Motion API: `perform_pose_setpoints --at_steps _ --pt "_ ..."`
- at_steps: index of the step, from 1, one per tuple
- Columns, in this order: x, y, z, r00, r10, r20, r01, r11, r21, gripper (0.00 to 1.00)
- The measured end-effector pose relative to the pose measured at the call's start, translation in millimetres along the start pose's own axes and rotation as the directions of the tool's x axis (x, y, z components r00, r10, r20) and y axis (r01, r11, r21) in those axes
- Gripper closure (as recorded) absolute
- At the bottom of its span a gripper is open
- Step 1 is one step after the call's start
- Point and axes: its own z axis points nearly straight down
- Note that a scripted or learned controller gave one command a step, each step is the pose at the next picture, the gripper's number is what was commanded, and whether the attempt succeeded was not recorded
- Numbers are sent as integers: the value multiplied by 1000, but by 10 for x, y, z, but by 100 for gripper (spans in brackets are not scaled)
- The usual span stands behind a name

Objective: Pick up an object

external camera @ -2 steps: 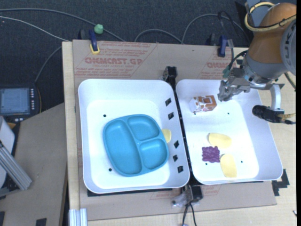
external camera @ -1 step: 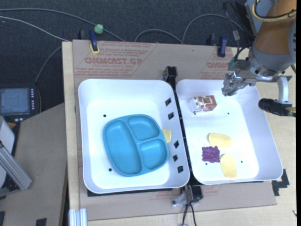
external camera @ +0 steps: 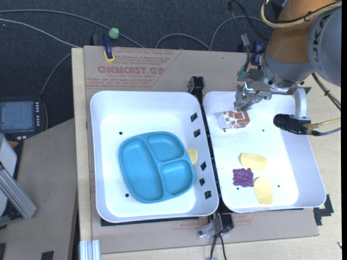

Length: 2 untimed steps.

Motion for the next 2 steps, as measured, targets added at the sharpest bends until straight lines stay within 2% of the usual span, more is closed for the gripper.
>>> perform_pose_setpoints --at_steps 1,2 --pt "578 -35 -100 1000 -1 -1 1 1000 -2 100" --pt "1020 -63 -98 1000 0 0 0 1000 -1 100"
